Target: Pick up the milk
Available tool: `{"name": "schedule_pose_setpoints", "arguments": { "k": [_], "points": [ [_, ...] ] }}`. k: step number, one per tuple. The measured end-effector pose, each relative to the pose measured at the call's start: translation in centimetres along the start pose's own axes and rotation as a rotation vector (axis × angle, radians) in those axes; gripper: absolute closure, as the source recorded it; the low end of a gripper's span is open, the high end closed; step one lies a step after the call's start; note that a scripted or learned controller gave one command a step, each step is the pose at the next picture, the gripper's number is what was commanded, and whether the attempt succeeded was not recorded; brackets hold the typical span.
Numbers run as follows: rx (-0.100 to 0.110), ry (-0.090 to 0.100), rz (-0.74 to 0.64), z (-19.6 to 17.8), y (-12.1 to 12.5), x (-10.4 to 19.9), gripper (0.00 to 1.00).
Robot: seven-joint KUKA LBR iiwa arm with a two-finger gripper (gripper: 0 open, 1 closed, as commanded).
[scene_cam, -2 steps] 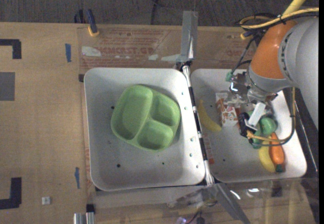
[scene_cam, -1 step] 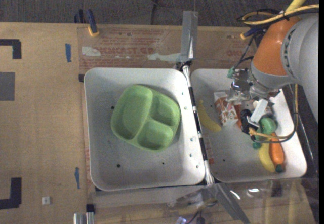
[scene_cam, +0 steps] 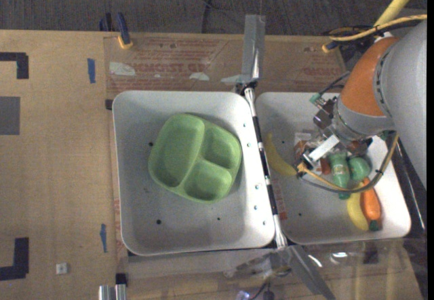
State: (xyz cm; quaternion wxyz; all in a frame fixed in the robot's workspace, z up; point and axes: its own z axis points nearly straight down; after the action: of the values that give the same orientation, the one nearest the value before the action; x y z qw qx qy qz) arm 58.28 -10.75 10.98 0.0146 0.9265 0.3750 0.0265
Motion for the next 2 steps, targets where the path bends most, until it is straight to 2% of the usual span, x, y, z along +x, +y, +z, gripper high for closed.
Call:
{"name": "schedule_pose_setpoints", "arguments": {
  "k": [1, 2],
  "points": [
    [-0.007, 0.004, -0.003, -1.3, 0.3, 0.2, 1.0],
    [0.045, -0.041, 0.153, -12.5, -3.6, 2.7, 1.0]
  ]
}}
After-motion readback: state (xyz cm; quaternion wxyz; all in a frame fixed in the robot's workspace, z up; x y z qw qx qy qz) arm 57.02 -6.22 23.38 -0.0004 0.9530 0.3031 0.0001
